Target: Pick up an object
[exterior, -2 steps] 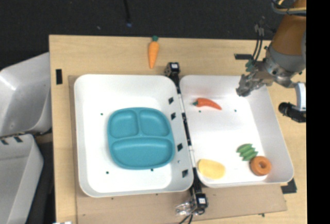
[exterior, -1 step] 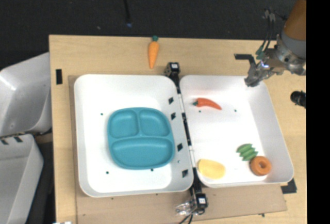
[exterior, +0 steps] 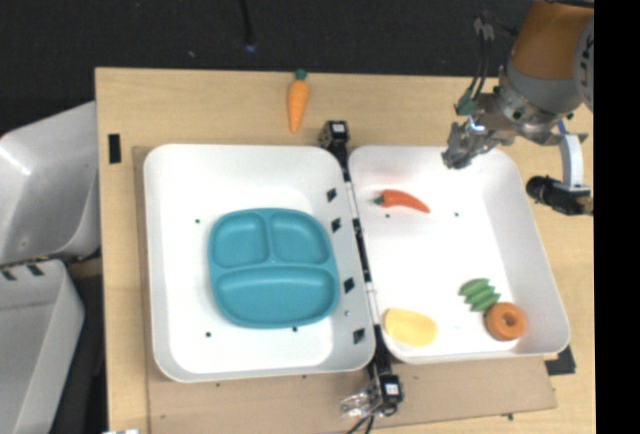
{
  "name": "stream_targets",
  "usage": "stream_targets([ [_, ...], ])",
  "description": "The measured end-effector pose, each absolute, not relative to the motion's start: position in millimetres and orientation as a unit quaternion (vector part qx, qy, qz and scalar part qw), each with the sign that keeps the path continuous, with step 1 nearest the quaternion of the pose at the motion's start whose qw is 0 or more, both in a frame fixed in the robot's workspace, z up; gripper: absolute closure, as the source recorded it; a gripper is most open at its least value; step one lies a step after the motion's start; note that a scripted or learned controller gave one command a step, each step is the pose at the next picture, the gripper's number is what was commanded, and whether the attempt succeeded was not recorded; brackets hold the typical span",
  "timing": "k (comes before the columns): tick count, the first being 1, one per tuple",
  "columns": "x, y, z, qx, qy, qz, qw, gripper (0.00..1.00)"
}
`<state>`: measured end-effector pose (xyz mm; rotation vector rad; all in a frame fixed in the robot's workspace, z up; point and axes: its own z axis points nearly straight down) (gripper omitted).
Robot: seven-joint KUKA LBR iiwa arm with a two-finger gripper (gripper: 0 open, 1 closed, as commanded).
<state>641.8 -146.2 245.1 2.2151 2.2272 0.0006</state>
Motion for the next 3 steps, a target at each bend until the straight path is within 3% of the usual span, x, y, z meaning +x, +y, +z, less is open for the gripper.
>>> stream_targets([
  [3,643.4,14.9,235.0,0.705,0.709,0.0000,-0.001,1.00],
])
